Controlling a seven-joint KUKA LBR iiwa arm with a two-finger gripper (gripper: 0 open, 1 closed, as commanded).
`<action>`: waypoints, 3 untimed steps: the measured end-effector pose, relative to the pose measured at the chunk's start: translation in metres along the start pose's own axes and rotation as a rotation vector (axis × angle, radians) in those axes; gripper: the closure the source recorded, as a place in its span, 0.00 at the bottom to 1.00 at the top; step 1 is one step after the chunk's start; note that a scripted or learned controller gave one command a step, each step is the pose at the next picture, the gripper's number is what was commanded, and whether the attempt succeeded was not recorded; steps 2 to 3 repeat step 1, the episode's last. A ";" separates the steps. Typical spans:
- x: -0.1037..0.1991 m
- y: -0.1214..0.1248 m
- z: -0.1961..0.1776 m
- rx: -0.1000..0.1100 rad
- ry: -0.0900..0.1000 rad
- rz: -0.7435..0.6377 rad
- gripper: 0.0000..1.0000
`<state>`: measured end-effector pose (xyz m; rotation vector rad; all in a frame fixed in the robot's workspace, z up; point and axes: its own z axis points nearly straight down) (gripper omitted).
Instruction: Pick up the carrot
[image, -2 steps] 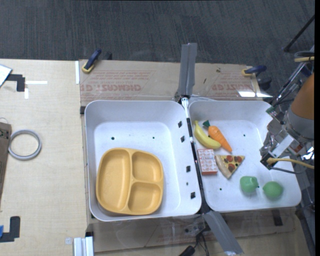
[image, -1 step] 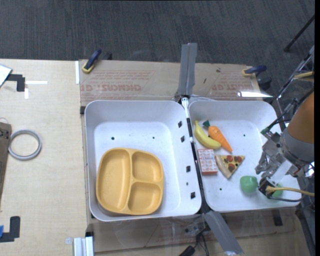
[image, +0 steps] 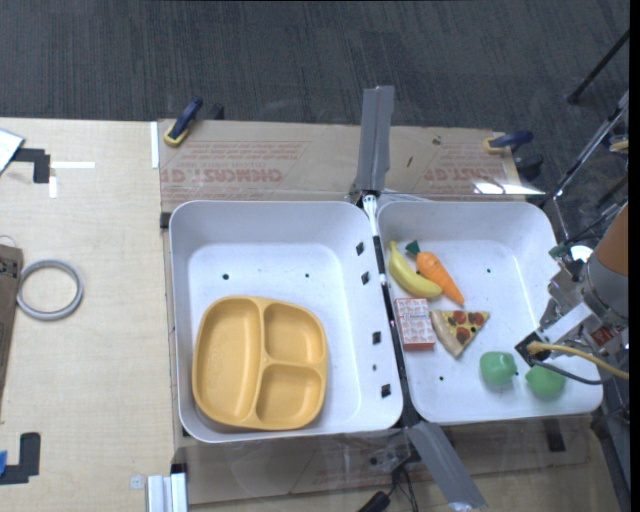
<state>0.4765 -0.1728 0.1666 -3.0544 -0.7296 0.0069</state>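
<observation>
Your carrot (image: 438, 275) lay far-left in the right bin (image: 470, 214), touching the banana (image: 410, 272), so only its right flank was free. The hand (image: 570, 300) hung at the bin's right rim, well apart; open or closed, you couldn't tell.

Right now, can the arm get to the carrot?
Probably yes. The carrot lies uncovered in the right bin, with bare floor between it and the arm. The banana lies right beside it and might crowd the grasp.

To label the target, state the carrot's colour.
The carrot is orange, with a green tuft at its thick end; clearest in the camera view.
</observation>
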 end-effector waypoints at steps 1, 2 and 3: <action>0.000 0.000 -0.008 0.002 -0.003 -0.003 1.00; 0.000 0.000 -0.008 0.002 -0.003 -0.003 1.00; 0.000 0.000 -0.008 0.002 -0.003 -0.003 1.00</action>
